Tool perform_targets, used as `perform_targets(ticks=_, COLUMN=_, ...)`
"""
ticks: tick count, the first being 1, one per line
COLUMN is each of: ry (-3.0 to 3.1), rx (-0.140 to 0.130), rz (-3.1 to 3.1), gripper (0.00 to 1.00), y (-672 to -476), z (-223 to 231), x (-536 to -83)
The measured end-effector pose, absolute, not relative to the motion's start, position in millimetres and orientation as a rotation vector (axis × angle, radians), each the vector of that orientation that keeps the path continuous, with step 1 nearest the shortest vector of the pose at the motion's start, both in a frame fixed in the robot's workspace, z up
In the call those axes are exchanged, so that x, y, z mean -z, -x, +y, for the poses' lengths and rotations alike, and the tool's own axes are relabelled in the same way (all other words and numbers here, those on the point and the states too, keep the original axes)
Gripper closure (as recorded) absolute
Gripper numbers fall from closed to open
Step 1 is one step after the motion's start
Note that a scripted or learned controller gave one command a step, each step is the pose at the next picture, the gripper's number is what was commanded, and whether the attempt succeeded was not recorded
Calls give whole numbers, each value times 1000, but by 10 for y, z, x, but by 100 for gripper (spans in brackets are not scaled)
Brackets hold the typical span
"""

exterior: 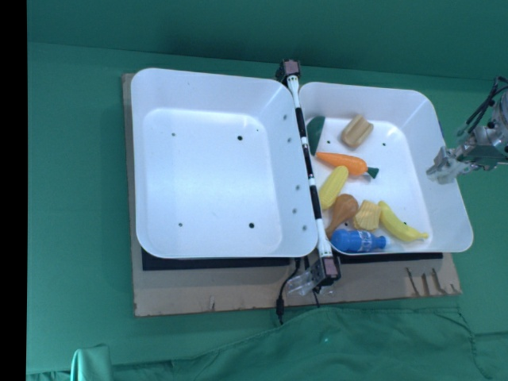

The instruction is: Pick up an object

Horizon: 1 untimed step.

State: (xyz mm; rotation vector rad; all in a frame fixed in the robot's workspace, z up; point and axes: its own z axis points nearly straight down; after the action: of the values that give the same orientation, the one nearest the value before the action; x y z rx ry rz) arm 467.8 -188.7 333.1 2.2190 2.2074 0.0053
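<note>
The gripper (444, 170) is seen above the right bin's (421, 109) right rim, nothing held; its opening cannot be told. A carrot (341, 162), corn cob (333, 186), banana (399, 223) and blue bottle (357, 240) are gathered inside that bin.

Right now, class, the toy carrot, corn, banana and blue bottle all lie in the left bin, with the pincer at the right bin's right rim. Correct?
Not quite. The camera view shows the carrot, corn, banana and blue bottle in the right bin, not the left. The pincer is indeed at that bin's right rim.
</note>
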Motion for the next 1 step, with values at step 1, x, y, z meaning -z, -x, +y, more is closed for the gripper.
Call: perform_targets(ticks=1, ry=-2212, rx=-9, rz=2209, gripper=100, y=-4941, z=-1873, x=-4158)
